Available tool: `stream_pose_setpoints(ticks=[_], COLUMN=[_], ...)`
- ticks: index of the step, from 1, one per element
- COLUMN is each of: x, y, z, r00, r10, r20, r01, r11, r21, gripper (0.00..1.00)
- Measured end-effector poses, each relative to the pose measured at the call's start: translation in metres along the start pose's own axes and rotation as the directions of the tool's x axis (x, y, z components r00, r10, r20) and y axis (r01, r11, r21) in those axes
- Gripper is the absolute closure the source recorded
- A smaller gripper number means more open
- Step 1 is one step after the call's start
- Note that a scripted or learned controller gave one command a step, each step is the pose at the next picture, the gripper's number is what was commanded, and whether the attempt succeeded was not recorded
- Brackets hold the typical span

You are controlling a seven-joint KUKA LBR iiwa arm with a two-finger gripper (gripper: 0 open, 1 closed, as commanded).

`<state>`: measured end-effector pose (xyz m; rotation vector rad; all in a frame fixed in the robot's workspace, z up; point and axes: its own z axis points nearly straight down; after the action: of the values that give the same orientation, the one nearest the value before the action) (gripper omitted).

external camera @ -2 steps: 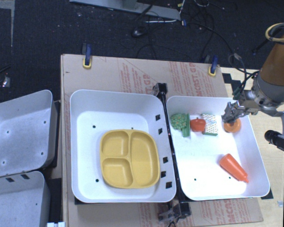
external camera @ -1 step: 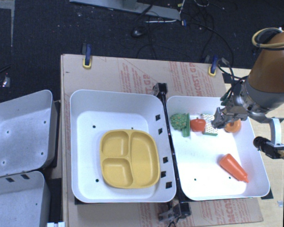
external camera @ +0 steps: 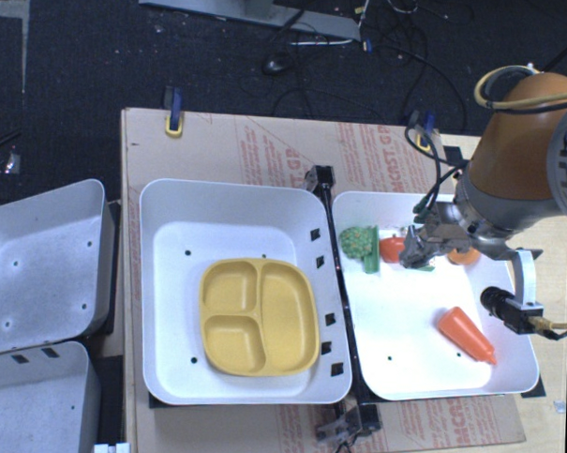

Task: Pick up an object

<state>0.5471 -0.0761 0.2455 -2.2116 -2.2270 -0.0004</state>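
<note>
Low over the back of the right bin (external camera: 512,372), end effector (external camera: 419,255) sits among the small toy foods; dark fingers are down near the bin floor but I cannot tell whether they are spread or closed, and nothing is visibly between them. Grey arm with the orange band (external camera: 525,114) comes in from the right edge, wrist bent down, which fits a top-down approach on the cluster.

Candidate objects, all in the right bin: green broccoli-like piece (external camera: 360,243) near the divider side, small red piece (external camera: 391,248) just beside the end effector on its left, an orange round item (external camera: 463,256) partly hidden behind the wrist, and an orange carrot-shaped piece (external camera: 466,333) lying apart toward the front. Red piece looks like the likeliest target, judging by closeness; no pick made yet as far as visible.

Left bin (external camera: 160,262) holds a yellow divided plate (external camera: 259,316), flat, three compartments, nothing on it.

Bench (external camera: 240,149) top is a cardboard-like sheet with red printed lettering, reversed or upside down and too faint to read. Yellow-and-blue clamp (external camera: 175,117) pins its back edge, probably to stop shifting.
</note>
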Motion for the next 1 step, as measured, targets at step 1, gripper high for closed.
stream_pose_setpoints(ticks=[1], x=[0.0609], y=[-0.0196], z=[0.006], r00=[1.0], r10=[-0.001], r20=[0.0], r01=[0.001], r11=[1.0], r21=[0.001], gripper=[1.0])
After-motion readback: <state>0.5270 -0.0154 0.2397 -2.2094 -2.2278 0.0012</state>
